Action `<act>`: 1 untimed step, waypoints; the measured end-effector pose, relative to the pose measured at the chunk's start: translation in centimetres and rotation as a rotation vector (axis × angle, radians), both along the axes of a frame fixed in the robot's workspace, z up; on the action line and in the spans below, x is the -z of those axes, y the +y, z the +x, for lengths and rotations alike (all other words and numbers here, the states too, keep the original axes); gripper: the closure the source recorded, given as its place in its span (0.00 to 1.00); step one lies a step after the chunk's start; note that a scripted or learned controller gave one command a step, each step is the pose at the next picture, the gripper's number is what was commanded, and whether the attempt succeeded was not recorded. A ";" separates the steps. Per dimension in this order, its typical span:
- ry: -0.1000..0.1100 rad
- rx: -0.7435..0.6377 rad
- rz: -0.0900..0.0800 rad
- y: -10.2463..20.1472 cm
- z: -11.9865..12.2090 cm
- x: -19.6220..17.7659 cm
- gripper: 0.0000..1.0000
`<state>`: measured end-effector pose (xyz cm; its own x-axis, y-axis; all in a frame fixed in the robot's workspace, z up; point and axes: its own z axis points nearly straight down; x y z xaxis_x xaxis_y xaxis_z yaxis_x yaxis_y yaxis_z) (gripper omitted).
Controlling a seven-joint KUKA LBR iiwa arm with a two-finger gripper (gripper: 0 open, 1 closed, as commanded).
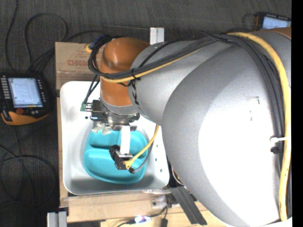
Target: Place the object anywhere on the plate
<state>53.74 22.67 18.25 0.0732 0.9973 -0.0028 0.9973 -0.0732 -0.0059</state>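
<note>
A teal plate (100,163) lies in the left white bin (71,141), filling most of its near half. My gripper (111,126) hangs straight down over the plate's far edge, below the orange wrist band (118,65). The wrist body hides whatever lies directly beneath it.
The arm's big grey body (227,126) spans the right side of the view and covers the right bin. A cardboard box (71,60) sits behind the left bin. A control pendant (23,96) lies on the dark floor at the left, with cables around it.
</note>
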 end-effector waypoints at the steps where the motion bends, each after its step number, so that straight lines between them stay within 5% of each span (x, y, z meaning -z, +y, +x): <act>1: 0.000 0.079 -0.001 0.7 -3.9 -2.1 1.00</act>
<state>49.86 23.36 20.39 0.1514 0.9885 -0.0038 0.9884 -0.1515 -0.0059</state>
